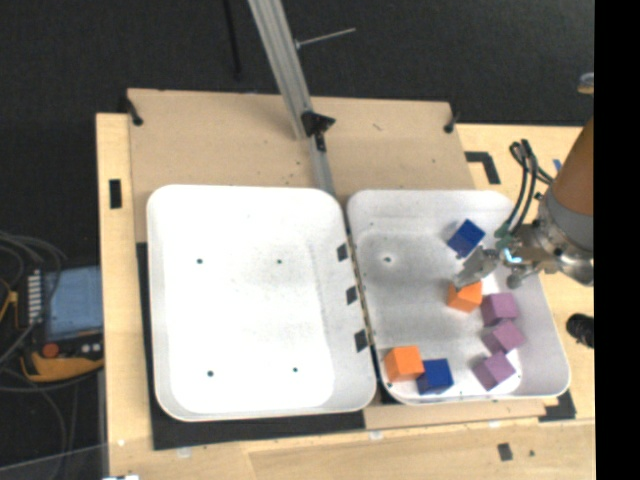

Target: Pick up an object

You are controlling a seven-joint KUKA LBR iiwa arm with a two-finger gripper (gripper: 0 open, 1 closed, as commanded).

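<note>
My gripper (490,268) reaches in from the right and hangs over the right bin (400,218). It sits just above and to the right of an orange block (464,297), which lies on the bin floor. A blue cube (465,236) rests just up-left of the gripper. Three purple blocks (499,308) (505,336) (493,370) line the bin's right side below the gripper. At the bin's front edge an orange cube (404,361) lies next to a second blue cube (435,376).
The left bin (180,218) stands beside the right one. A slanted metal pole (285,58) rises from behind the bins' shared edge. Cables and a blue box (75,303) lie off the bench to the left.
</note>
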